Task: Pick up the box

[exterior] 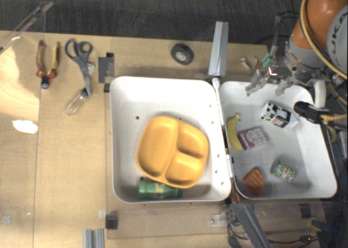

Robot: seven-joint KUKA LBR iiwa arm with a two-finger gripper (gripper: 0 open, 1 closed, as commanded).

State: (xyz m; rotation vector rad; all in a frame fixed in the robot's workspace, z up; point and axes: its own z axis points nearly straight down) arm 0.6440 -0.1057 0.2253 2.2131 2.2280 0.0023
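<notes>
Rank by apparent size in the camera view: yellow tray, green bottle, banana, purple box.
1. Yellow tray, by far the largest.
2. Green bottle, though the tray partly covers it.
3. Banana and purple box look too alike to rank.

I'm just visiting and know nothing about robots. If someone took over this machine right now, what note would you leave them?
Gripper: hovering over the right bin's far left corner, nothing visibly between its fingers.
Box: small and purple, lying in the right bin beside a banana, apart from the gripper.
Also there: a black-and-white card, a small can, an orange-brown item.
Done: nothing yet.
Left: move over the box, descend, grip, lift.
</notes>
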